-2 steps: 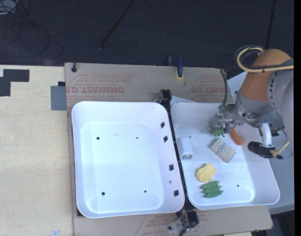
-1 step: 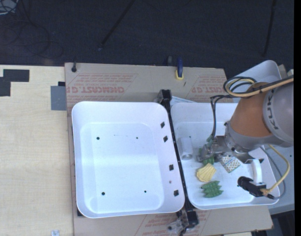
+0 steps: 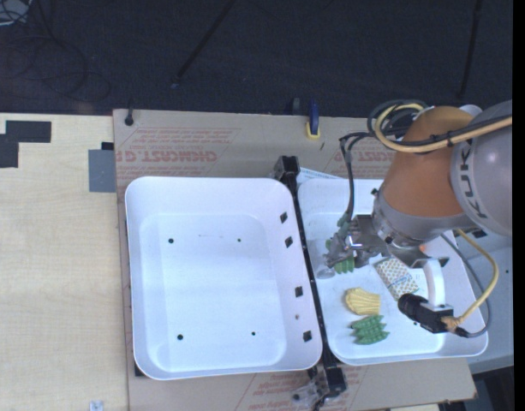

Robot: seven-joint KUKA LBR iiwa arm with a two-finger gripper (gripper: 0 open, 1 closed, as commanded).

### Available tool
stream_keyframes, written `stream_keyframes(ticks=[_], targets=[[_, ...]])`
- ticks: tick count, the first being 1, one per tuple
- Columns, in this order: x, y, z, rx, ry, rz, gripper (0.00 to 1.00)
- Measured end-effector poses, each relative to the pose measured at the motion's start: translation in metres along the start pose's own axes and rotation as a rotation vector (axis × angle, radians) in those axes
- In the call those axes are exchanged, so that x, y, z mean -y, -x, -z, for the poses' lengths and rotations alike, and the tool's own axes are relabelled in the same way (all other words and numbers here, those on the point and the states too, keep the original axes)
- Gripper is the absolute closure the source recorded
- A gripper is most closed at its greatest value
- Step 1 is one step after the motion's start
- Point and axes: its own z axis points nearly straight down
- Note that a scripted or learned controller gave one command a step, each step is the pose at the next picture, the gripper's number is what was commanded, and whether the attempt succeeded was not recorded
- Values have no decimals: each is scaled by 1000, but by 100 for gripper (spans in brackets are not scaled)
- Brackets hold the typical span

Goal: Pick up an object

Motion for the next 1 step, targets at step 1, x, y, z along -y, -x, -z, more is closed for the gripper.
stream_keyframes(ticks=[1], targets=[[-43, -50, -7, 2, -5, -4, 100]])
